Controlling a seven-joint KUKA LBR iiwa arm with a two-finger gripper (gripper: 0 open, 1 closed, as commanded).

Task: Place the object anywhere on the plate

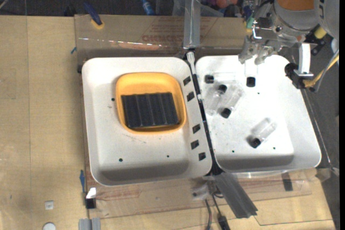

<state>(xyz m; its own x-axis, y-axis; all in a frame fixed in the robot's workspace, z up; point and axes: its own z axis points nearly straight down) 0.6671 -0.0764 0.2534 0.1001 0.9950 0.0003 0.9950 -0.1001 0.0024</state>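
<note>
Far left of the gripper: left bin (pixel 102 164), which bears the yellow plate (pixel 125 85) near its middle, well apart from the tool; as I judge it, the plate sits there as the drop target.
On the plate: a dark ribbed insert (pixel 150 110) lying flat and covering most of its floor.
Between bins: a divider rail (pixel 197 110) with small black clips, below-left of the gripper.
Right bin (pixel 302 137): holds small clear vials with black caps; one pair (pixel 226 100) lies just below-left of the gripper, a lone black cap (pixel 250 82) sits right beneath it, another vial (pixel 261 132) lies further below.
Task object: presumably one of these vials, all loose on the bin floor, none on the plate.
Gripper (pixel 257 55): hangs over the right bin's far edge, fingers pointing down; nothing visible between them, and I cannot tell how wide they stand.
Progress: pick not yet made, by the look of it.
</note>
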